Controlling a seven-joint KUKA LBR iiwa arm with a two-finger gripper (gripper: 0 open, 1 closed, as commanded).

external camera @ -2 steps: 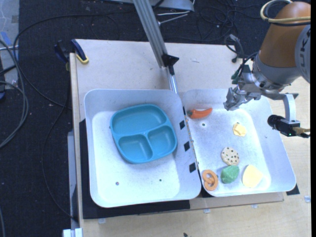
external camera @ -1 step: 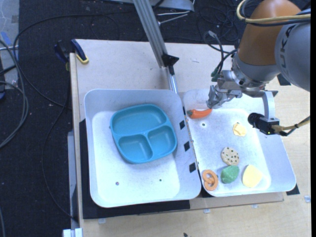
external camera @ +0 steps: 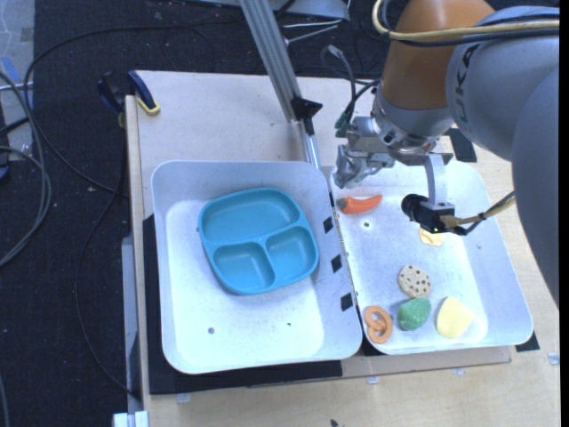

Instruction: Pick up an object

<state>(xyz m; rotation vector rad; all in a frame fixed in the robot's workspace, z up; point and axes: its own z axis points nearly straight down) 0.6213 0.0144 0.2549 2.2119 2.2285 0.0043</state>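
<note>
- two white bins side by side
- one blue divided plate, three sections
- one orange carrot
- one speckled cookie
- one pretzel
- one green lump, can't tell what
- one yellow chunk
- one smaller yellow bit

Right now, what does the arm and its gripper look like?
The arm is bulky, with smooth grey shells and a rounded orange band above the wrist. A yellowish cable loops over the band. The gripper is a small grey metal unit with dark wires running to it.
</note>
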